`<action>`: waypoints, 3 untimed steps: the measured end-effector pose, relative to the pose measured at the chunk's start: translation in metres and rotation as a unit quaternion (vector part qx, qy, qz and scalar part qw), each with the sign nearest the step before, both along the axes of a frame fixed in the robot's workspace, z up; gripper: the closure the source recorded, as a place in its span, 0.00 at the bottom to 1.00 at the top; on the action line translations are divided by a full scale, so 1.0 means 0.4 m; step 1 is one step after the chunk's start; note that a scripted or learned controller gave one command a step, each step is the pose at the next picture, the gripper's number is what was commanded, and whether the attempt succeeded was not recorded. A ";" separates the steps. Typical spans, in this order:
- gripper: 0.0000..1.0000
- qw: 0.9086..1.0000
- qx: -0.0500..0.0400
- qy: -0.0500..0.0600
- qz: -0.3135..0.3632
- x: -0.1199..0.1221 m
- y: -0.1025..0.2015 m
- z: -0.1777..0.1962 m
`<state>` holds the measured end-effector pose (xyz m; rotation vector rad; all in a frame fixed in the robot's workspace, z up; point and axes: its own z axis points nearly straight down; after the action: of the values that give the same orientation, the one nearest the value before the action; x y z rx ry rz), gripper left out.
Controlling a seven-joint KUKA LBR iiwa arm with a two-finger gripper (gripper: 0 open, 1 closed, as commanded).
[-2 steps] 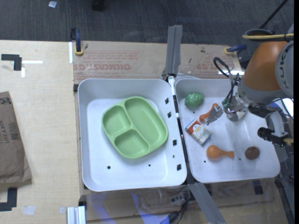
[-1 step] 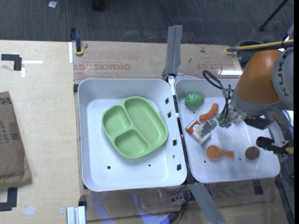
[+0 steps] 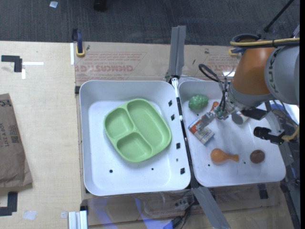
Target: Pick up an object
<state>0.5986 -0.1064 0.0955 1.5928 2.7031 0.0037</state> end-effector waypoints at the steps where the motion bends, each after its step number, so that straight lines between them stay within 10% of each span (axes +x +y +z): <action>1: 1.00 1.000 0.001 0.000 -0.002 0.002 -0.001 0.021; 2: 0.00 1.000 0.001 0.000 -0.002 0.002 0.000 0.020; 3: 1.00 1.000 0.001 0.001 -0.004 0.002 -0.004 0.038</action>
<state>0.5995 -0.1081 0.1107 1.6046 2.6989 0.0062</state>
